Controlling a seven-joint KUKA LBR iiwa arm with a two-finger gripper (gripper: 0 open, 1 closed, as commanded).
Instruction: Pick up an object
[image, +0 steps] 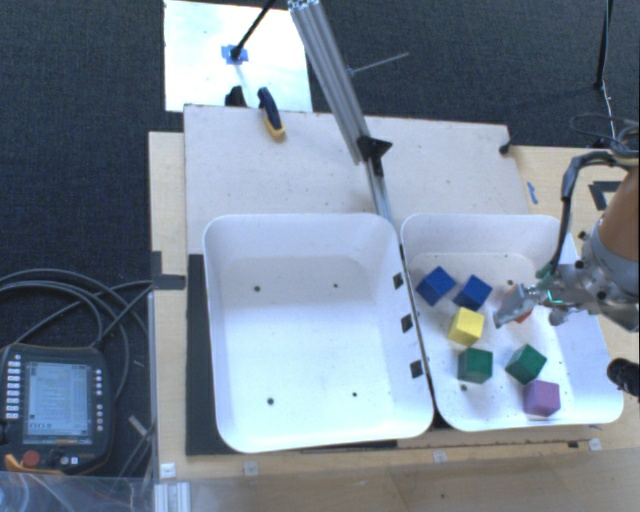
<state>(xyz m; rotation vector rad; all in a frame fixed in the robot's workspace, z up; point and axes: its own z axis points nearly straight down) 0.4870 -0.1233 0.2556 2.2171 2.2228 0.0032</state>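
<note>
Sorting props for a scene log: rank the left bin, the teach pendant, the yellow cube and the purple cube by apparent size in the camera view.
1. Left bin
2. Teach pendant
3. Yellow cube and purple cube: they look alike in size, so no ranking between them.

White bins (300, 235); blue (435, 285), yellow (466, 326), green (475, 365), purple (541, 398) cubes.

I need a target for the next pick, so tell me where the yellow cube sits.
The yellow cube lies in the right bin, near its middle, just below the two blue cubes and just above a green cube.
</note>
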